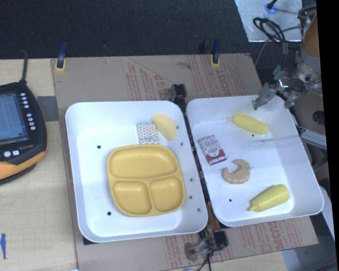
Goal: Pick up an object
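Note:
The right bin (303, 168) holds a yellow corn cob (250, 124), a small red and white packet (211, 149), a tan croissant (236, 171) and a yellow squeeze bottle (269, 198). In the left bin (84, 168) lie a yellow divided plate (145, 179), a pale yellow wedge (164, 125) and a checkered packet (148, 133). My gripper (272, 101) hangs over the far right corner of the right bin, just above and right of the corn cob. It is open, with nothing between its fingers.
A teach pendant (5, 130) with a lit screen lies on the bench at the far left. Blue clamps (60, 57) pin the cardboard sheet at the back. Cables and a white sheet (271, 13) sit at the back right, near the arm.

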`<move>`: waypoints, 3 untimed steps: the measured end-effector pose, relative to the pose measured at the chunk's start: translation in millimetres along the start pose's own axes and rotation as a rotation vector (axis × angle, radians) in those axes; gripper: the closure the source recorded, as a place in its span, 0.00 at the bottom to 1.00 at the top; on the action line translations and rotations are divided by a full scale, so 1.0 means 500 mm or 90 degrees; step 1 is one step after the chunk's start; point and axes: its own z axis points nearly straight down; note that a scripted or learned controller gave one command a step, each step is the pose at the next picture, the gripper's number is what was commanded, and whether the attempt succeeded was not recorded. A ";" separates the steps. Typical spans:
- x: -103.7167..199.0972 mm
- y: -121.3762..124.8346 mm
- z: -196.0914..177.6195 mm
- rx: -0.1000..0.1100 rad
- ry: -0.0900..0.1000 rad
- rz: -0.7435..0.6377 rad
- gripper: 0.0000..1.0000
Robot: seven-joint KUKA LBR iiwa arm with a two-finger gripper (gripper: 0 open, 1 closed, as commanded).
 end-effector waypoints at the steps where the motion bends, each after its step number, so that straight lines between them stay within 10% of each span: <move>1: 0.034 -0.001 0.025 0.003 0.000 -0.002 0.00; 2: 0.046 -0.002 0.185 0.004 0.000 -0.003 0.00; 3: 0.001 0.000 0.085 0.001 0.000 0.000 0.00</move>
